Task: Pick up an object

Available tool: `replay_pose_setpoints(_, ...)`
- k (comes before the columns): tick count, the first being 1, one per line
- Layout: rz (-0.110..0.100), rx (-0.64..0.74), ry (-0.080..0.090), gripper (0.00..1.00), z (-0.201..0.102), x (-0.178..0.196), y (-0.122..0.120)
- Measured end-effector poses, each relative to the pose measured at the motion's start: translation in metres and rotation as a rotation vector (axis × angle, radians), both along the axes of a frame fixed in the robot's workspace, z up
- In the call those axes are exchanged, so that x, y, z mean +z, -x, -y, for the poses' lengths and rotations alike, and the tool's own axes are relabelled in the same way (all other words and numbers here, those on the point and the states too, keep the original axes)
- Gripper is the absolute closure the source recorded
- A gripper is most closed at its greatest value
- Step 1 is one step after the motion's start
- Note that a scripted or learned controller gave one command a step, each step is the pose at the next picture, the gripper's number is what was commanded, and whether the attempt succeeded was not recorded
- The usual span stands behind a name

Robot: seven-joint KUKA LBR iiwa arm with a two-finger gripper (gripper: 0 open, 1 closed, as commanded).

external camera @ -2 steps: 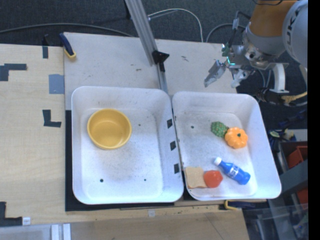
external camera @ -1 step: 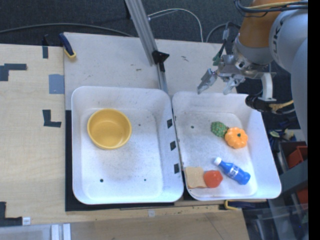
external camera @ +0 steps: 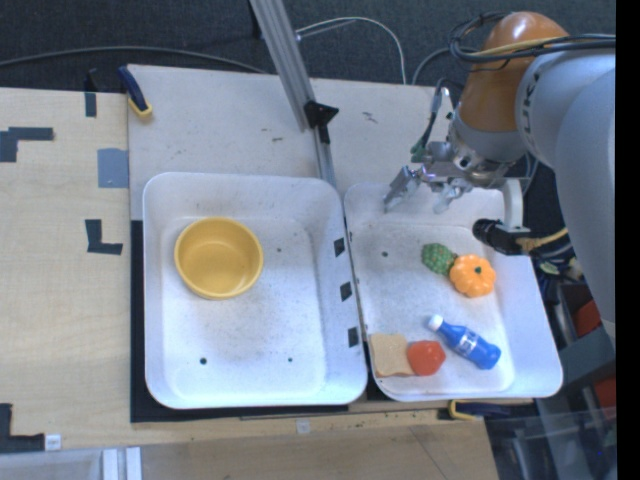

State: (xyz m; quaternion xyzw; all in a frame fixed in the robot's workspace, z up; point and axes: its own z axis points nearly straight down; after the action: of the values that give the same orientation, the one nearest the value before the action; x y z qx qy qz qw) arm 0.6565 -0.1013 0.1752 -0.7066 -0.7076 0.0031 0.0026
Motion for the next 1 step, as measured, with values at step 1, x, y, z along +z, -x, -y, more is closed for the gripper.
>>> replay_pose_setpoints(1, 0.002, 0.001, 0.0, 0.0, -0.0031, -0.0443, 0.0035)
